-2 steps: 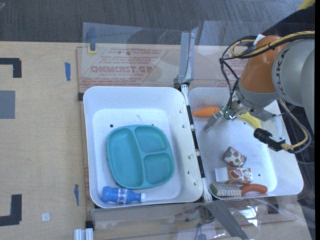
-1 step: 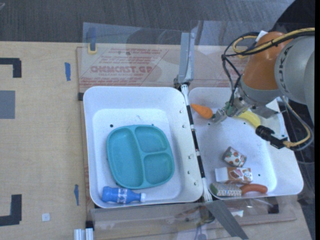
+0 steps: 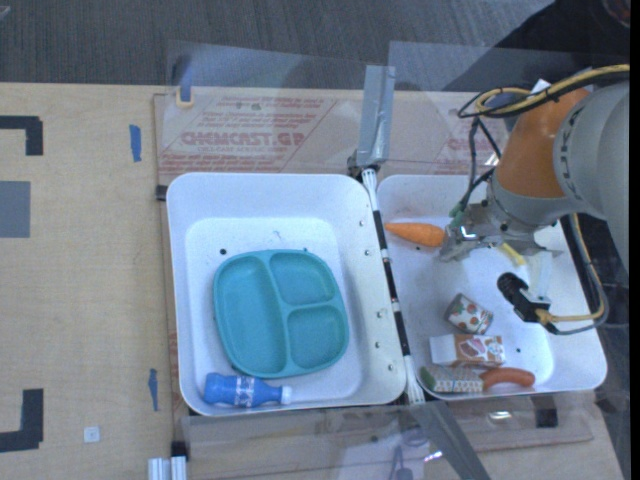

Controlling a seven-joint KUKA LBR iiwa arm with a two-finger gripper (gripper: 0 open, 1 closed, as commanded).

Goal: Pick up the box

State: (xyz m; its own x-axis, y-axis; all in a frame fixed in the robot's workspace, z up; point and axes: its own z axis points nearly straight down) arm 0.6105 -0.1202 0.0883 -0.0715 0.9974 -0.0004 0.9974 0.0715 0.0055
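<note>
Lying in the right bin point(image 3: 570, 363), toward its near side, the box point(image 3: 480, 349) is a small printed carton with red and white panels, resting flat. A second small carton point(image 3: 468, 314) sits tilted just above it, and a red sausage-shaped toy point(image 3: 508, 377) lies along the near wall, just below the box. The claw point(image 3: 462, 236) hangs well apart from the box, at the far side of the same bin, right beside an orange carrot point(image 3: 416, 234); whether it is apart or together I cannot tell, and nothing shows in it. The grey arm point(image 3: 585, 158) with its orange band comes in from the right. The left bin point(image 3: 190, 218) holds a teal three-part plate point(image 3: 282, 312) and a blue bottle point(image 3: 242, 391). Both bins are smooth white plastic on a pale wood counter point(image 3: 80, 268).
</note>
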